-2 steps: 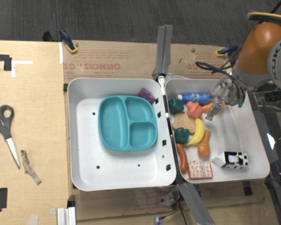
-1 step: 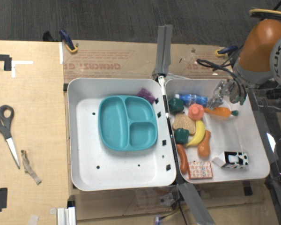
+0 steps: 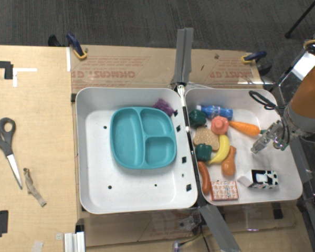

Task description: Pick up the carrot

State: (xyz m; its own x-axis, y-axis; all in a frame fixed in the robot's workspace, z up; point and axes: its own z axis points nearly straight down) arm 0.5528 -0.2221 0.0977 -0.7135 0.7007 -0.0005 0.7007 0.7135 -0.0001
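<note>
The carrot (image 3: 244,127) lies in the right bin (image 3: 283,193), tip toward the peach-coloured fruit (image 3: 219,125), so the gripper (image 3: 265,140), just to its right, fingers apart and empty, should straddle its thick middle before closing.

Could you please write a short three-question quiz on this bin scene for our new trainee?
1. True or false: the carrot lies in the same bin as the teal divided plate.
2. Which thing lies nearest the carrot's blunt end? A) the scissors B) the pink round toy C) the red box
3. Fill in: the gripper sits to the carrot's ____ in the camera view.

Key
1. False: the carrot lies in the right bin, the plate in the left bin.
2. B.
3. Right, slightly lower in the picture.
</note>
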